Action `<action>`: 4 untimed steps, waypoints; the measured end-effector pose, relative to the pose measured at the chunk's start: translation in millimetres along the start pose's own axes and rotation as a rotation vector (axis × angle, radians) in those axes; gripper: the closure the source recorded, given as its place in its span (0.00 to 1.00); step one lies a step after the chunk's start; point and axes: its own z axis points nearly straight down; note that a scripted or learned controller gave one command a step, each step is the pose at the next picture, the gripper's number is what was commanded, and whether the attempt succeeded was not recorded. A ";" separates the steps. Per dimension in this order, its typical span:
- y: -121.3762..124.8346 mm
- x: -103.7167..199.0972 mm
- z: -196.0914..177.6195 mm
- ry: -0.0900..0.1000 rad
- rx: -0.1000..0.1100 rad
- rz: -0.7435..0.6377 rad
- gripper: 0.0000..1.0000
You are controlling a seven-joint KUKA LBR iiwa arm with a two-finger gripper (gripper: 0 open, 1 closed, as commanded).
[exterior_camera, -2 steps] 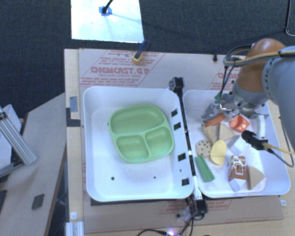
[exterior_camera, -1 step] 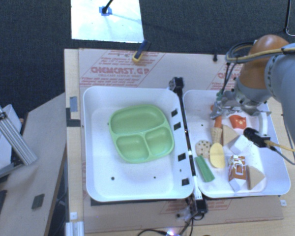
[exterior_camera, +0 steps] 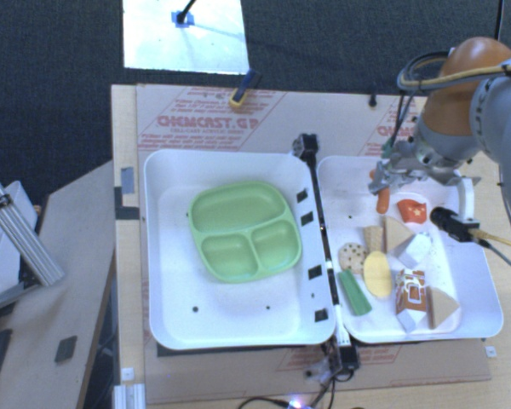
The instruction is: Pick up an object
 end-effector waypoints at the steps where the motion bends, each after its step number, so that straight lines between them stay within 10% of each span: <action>1: 1.4 -5.1 -44.5 -0.001 -0.001 0.001 1.00; 2: 2.8 -5.0 -81.5 -0.001 -0.001 -0.001 1.00; 4: -49.0 96.6 -74.4 0.001 0.006 -0.002 1.00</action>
